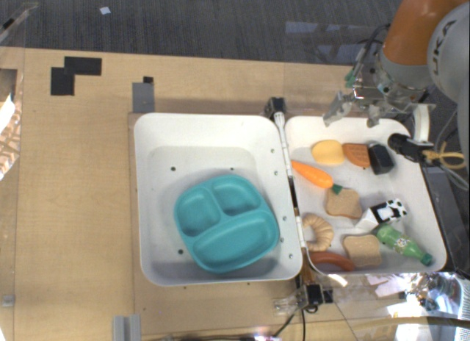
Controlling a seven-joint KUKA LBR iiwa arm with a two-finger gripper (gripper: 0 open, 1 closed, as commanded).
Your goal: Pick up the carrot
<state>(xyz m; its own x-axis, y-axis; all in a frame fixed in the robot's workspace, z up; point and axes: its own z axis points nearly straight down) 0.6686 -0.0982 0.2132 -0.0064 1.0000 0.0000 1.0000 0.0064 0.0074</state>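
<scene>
Camera view: carrot lies in right bin, near its left wall, beside yellow piece. Claw hangs above bin's far rim; finger state: cannot tell.

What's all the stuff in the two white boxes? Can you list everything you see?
plate: 1, teal, three sections, left bin
carrot: 1, orange, green end, right bin, left side
lemon: 1, yellow, right bin, back
bread slices: 2, tan, right bin, middle and front
pretzel: 1, pale brown, right bin, front left
sausage: 1, red-brown, right bin, front edge
bottle: 1, green, right bin, front right
cow toy: 1, black and white, above the bottle
arm: 1, grey and orange, back right
gripper: 1, over the right bin's back rim
</scene>
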